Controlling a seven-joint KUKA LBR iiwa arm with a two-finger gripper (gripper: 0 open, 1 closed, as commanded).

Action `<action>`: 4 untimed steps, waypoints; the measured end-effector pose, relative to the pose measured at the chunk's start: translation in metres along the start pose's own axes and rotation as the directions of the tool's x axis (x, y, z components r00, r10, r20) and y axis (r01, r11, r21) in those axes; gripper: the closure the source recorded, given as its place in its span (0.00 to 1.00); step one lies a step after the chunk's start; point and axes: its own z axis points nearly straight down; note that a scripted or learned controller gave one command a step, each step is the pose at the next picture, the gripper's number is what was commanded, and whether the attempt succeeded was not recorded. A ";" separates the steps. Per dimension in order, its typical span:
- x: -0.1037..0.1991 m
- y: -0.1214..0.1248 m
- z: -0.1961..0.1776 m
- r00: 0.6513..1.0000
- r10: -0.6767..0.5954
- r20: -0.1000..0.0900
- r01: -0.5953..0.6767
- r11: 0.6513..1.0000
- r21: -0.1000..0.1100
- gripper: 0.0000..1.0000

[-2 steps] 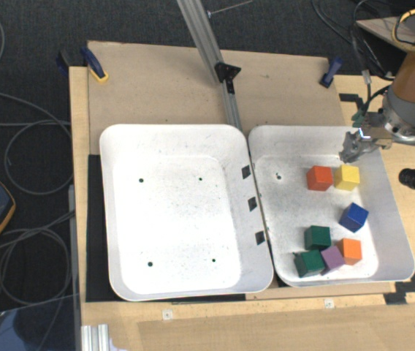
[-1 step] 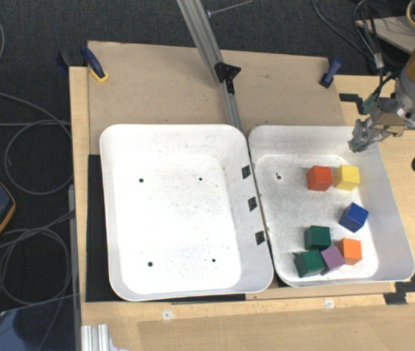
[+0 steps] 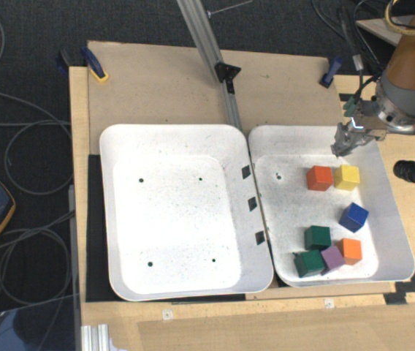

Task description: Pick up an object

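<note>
- Blocks lie in the right bin: orange block touching yellow block; blue block apart (nearer the front cluster).
- Gripper hangs just above-left of the yellow block; nothing between its fingers, spread cannot be judged.
- Left bin adjoins.

Two bins sit side by side on the bench, the left bin filling the frame's centre-left and the right bin the centre-right. All the blocks lie in the right bin. Two blocks touch in its upper part, with the gripper just above and behind them. A single block lies lower right of that pair. Four blocks cluster at the bin's lower edge. A slanted rail runs from the top of the frame to between the bins
</note>
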 end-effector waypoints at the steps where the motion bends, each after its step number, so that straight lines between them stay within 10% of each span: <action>1: 0.052 -0.020 -0.001 1.000 0.000 0.000 0.000 1.000 0.002 1.00; 4: 0.207 -0.049 -0.026 1.000 -0.002 0.000 0.002 1.000 0.000 1.00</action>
